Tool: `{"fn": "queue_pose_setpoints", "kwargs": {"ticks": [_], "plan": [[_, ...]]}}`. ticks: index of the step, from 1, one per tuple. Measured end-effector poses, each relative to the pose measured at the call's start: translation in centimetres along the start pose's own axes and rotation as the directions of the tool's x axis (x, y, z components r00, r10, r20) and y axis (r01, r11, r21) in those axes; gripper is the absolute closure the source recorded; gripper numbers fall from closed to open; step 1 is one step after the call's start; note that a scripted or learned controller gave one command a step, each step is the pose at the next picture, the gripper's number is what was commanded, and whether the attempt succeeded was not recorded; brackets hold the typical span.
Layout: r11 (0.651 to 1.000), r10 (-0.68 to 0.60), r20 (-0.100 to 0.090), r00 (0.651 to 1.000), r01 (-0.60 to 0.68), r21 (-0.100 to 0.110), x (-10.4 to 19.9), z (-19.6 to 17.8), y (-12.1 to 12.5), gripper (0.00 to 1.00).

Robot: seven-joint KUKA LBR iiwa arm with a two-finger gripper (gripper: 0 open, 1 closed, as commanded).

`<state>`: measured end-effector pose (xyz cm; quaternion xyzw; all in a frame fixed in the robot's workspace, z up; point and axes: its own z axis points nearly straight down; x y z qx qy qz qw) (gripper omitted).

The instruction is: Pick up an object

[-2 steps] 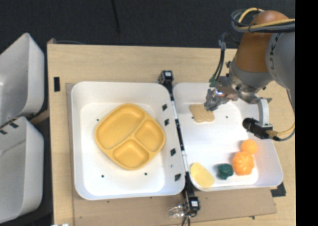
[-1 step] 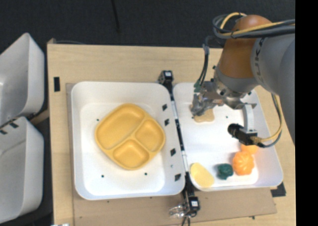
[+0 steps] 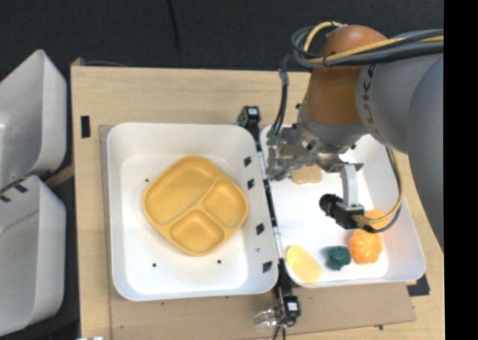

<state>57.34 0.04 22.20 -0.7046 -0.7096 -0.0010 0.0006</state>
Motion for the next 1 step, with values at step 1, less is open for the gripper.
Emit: {"fn": "queue_pose_setpoints", "kwargs": {"ticks": [1], "plan": [[1.000,0.000,0.001,1.000,0.000,-0.001,5.60,-1.56,-1.41,1.00]]}}
